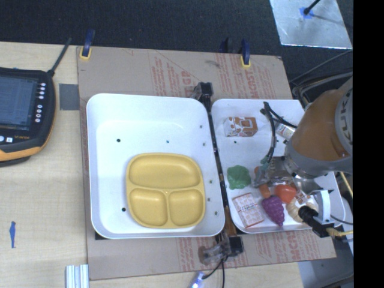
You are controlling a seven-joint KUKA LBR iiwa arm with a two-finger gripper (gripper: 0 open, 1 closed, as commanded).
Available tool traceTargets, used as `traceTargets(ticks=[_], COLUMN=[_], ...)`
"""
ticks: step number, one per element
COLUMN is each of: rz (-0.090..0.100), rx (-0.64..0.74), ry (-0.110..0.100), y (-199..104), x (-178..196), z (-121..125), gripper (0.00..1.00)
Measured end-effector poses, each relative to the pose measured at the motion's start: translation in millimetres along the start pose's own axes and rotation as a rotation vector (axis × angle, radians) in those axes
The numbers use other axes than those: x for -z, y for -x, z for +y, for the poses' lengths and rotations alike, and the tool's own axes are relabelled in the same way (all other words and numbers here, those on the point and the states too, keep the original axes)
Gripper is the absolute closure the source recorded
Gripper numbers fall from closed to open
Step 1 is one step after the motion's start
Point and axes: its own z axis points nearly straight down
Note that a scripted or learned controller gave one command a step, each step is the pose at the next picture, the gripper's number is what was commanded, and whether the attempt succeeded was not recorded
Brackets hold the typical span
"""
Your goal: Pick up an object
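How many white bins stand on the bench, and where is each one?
2. The left bin holds a yellow divided tray. The right bin holds small items, under the arm.

Red print on the cardboard sheet (180, 77) is too small to read.

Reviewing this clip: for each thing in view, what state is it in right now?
Yellow tray: flat in the left bin, compartments bare.
Green toy: loose in the right bin.
Purple grapes: loose, beside the card packet.
Snack packet: lying flat, untouched.
Gripper: low over the right bin.
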Motion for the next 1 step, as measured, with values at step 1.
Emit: traceTargets(ticks=[1], rz=[0.001], rx=[-0.004], ry=[0.004], y=[-47.5], x=[91.2], z=[53.7], gripper=[1.00])
